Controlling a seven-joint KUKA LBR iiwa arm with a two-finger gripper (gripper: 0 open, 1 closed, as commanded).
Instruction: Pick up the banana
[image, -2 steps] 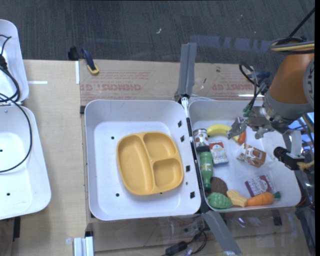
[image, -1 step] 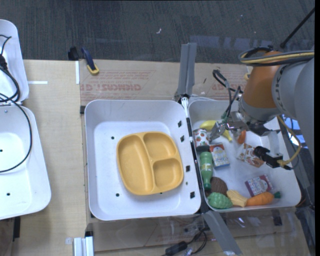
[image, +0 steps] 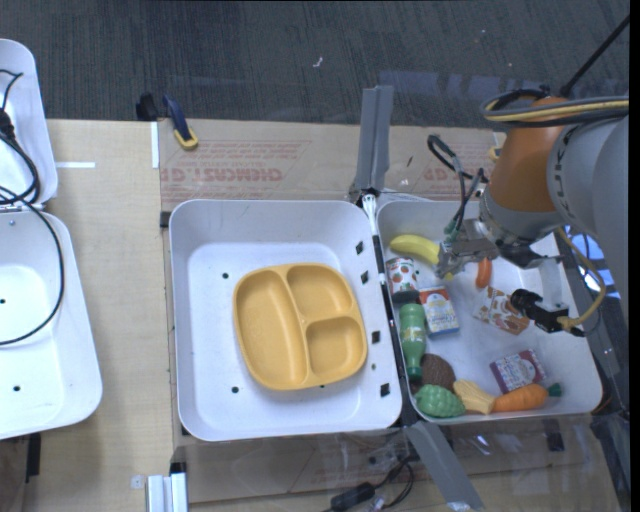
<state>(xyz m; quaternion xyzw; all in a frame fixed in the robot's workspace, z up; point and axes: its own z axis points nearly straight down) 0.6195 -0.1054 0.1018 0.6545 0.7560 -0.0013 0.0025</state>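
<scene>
Your gripper (image: 452, 258) sits just beside the banana (image: 414, 247) in the right bin (image: 590, 375); grip state unreadable.

**One fixed camera, high over the bench**

The single camera looks down at a slant from above the left bin (image: 190, 330), which sits near the middle of its view. The right bin (image: 590, 385) lies beside it, toward the side where the arm (image: 560, 170) enters. Dark floor shows beyond the bins.

Grey arm (image: 590, 180) reaching from right, orange-banded wrist angled down-left
</scene>
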